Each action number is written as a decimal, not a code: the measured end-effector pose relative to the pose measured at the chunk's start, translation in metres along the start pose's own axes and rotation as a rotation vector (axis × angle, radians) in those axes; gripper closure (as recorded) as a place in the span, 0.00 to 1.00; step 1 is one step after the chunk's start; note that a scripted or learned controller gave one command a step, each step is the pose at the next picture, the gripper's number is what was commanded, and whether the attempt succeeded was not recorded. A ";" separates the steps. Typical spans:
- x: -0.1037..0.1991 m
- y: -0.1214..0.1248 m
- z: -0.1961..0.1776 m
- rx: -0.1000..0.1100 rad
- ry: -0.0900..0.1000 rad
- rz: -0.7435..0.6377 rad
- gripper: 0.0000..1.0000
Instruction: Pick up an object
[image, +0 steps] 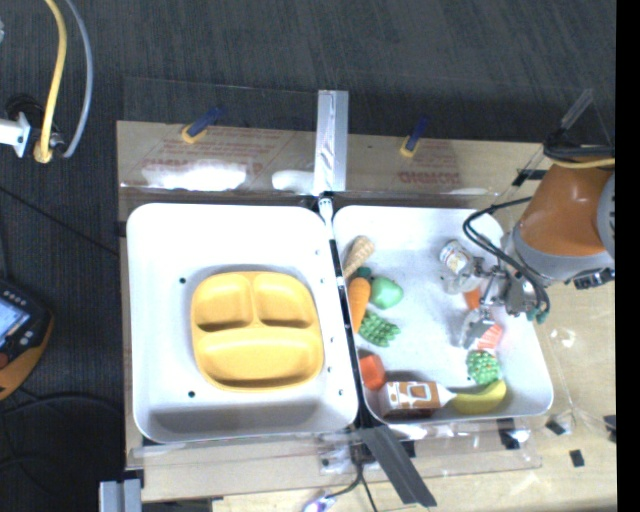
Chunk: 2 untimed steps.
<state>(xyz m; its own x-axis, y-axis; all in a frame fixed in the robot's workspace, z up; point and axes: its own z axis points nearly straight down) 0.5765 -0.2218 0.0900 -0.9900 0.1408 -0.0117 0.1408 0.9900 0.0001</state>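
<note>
camera view | claw (483, 322) hangs low at 3 o'clock in the right bin (430, 225); open or closed, cannot tell | nearest target: green bumpy toy (483, 365) just below it at 5 o'clock, beside the banana (482, 397) | risk: crowded pieces; claw may nudge the toy aside or clip two
</note>
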 end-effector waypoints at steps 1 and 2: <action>-0.019 0.060 0.000 0.000 -0.003 0.050 0.00; -0.049 0.006 -0.090 0.002 0.007 0.131 0.00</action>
